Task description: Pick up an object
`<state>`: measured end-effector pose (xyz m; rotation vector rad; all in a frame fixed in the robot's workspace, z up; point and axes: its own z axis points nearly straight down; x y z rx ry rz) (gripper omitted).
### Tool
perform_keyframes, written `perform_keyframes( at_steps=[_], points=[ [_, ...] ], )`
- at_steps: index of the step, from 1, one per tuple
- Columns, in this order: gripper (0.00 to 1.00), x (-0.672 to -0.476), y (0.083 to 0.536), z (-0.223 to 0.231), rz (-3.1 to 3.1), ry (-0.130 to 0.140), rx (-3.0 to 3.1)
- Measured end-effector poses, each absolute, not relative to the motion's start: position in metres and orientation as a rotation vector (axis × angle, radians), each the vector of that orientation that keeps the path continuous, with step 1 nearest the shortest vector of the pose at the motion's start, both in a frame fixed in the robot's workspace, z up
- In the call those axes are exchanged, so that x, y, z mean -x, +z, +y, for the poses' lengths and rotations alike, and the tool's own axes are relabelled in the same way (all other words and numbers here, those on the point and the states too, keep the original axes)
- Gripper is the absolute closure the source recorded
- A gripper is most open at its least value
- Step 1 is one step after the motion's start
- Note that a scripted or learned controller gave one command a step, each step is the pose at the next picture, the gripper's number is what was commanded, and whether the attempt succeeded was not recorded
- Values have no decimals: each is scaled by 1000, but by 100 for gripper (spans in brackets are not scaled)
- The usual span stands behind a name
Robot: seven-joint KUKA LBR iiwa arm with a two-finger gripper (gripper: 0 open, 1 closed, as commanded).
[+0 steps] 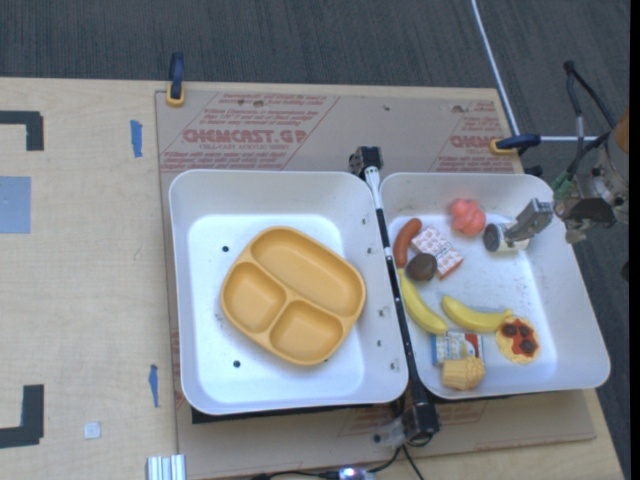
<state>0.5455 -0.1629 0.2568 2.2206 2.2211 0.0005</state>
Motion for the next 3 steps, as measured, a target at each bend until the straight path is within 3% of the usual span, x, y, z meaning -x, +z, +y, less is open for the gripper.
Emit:
perform_keyframes(
  at_steps=[1,2,3],
  points=[
    [0,-549,96,-211,2226,8,-2218],
    [0,-526,86,-137,2223,4,-2219],
    [0,-507,86,-100,2217,4,-2218]
  ],
)
